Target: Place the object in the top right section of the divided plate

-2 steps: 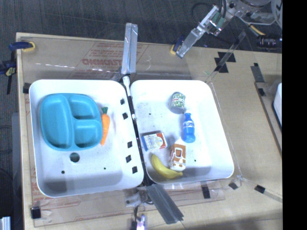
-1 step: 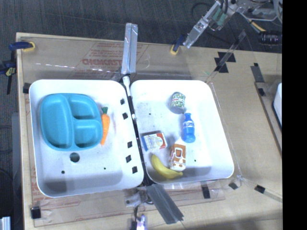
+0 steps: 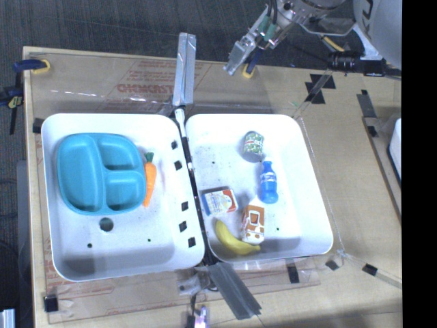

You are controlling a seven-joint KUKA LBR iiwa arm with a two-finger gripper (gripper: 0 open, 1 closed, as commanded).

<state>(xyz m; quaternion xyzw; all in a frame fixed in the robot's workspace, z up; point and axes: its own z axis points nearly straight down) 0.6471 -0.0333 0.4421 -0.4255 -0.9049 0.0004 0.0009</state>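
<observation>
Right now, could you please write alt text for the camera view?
The tool hovers above the bench, beyond two white bins. Left bin: blue plate, carrot beside it. Right bin: banana, bottle, two cartons.

We make out faint red mirrored lettering on the clear plastic sheet (image 3: pixel 147 80) behind the bins, too blurred to read.

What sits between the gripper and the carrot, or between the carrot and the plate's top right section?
Nothing visible blocks either path. The gripper hangs above the bench beyond the bins' far edge. The carrot lies in the left bin against the blue divided plate, beside its right-hand sections.
</observation>
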